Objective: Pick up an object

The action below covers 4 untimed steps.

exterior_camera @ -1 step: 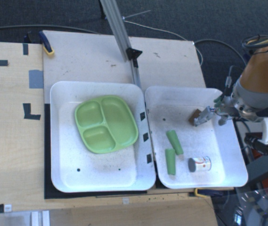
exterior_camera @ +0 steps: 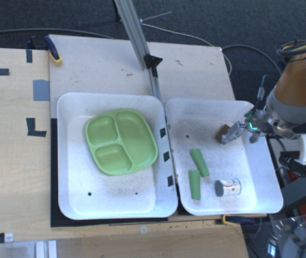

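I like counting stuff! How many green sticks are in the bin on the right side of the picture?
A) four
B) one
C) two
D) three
C: two green sticks, one above the other, lie side by side in the right bin, near a small can.

2 bins sat side by side on the table (exterior_camera: 104, 58).
The left bin (exterior_camera: 69, 160) held a divided plate (exterior_camera: 121, 141); the right bin (exterior_camera: 260, 192) held 2 sticks (exterior_camera: 199, 162) (exterior_camera: 194, 184), a small can (exterior_camera: 228, 187) right of them, and the hand (exterior_camera: 231, 135) behind.
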Available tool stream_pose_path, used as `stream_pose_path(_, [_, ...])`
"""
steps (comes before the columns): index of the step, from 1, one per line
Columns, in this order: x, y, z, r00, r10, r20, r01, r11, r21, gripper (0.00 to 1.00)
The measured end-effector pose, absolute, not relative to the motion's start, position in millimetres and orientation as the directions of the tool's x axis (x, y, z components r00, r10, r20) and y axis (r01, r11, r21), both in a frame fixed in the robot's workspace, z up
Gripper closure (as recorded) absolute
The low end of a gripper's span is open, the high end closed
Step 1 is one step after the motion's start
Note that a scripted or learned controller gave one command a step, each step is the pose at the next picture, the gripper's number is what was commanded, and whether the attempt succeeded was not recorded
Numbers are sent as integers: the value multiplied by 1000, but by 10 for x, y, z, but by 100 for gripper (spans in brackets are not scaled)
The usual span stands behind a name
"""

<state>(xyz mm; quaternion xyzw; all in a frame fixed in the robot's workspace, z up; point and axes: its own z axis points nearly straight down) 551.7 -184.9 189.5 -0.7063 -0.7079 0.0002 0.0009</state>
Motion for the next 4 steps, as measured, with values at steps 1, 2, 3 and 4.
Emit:
stream_pose_path(1, [5535,-1833,1253,-2,1000,1,1000,2,-7,0])
stream_pose_path(2, [5537,-1831,881,-1,1000,-2,1000,1,0,0])
stream_pose_path(3, [5554,-1813,1006,-4,1000,1,1000,4,4,100])
stream_pose_path(4, [5510,-1852,1613,-1,1000,-2,1000,1,4,100])
